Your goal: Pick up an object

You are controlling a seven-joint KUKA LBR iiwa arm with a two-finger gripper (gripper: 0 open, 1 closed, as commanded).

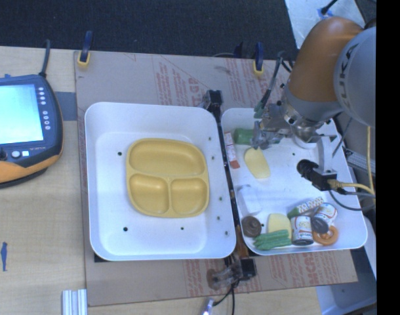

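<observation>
The gripper [264, 138] hangs over the far-left corner of the right bin [282, 190], and from this slanted height it cannot be told whether it is open or closed, nor whether anything sits in its grasp. Just beside it, toward the right bin's left wall, lies a small green object [242, 136]. A pale yellow piece [256, 164] rests on the right bin's floor just nearer than the gripper. A thin red-and-white packet [231, 155] lies along the right bin's left wall. The other things to pick crowd the right bin's near edge. They are a brown round lump [252, 226] at the near-left corner, then a yellow block [277, 222] with a green pod [272, 240] in front of it. Next come a small can [302, 230] standing upright and an orange ring [327, 236] toward the near-right corner. The grey arm with its orange band [321, 51] rises over the right bin's far-right corner. Touching the right bin's left side is the left bin [101, 176], which holds a yellow divided plate [167, 176]. Well apart from the right bin, beyond the left bin, a handheld control screen [20, 126] lies on the bench. A cardboard sheet [187, 71] lies under both bins.
</observation>
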